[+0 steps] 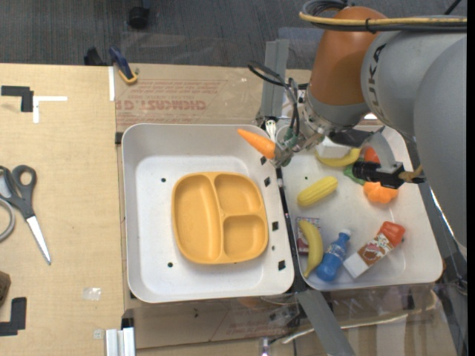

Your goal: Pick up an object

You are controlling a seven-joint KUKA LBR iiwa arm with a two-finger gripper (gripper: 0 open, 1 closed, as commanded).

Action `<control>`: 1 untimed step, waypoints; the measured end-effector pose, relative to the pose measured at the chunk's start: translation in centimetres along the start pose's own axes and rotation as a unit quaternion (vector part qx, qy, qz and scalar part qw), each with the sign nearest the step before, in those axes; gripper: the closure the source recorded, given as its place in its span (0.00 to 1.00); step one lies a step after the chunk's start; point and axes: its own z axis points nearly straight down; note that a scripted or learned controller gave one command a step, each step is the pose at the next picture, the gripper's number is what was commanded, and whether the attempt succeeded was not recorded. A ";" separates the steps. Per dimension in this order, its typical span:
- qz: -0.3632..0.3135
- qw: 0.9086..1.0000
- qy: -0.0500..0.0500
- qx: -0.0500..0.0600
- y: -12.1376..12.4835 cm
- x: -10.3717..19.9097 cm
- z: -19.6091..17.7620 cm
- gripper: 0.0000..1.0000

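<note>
Camera view, from above at a slant. My arm [415, 73] enters from the right, smooth grey casing with a glossy orange band above the wrist, and my claw [284, 153] sits over the divide between the two bins. It is grasping the carrot [257, 142]: the thick end lies between my fingers, the tapered tip is free. The carrot is smooth, orange, cone-shaped; its long axis runs from lower right up to upper left, tip pointing over the back right corner of the left bin [141, 221].

The left bin is shallow white plastic with rounded corners. In it lies a yellow divided plate [220, 217], matte, three compartments, roughly central. Bare white floor surrounds the plate on all sides, widest along the left wall.

The right bin [415, 262] is crowded. A corn cob [317, 191], knobbly yellow, lies tilted just below my claw. A banana [312, 245] curves along the near left wall, touching a blue bottle [332, 256]. A red-and-white tube [377, 248] lies beside the bottle. An orange toy [381, 191] and a second yellow piece [338, 156] sit close under my wrist. Open room is small, mainly mid-bin.

On the tan wooden counter [59, 221], well left, lie grey-handled scissors [26, 206].
</note>
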 end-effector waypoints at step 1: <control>-0.175 0.984 -0.001 0.000 1.1 -2.2 -7.1 1.00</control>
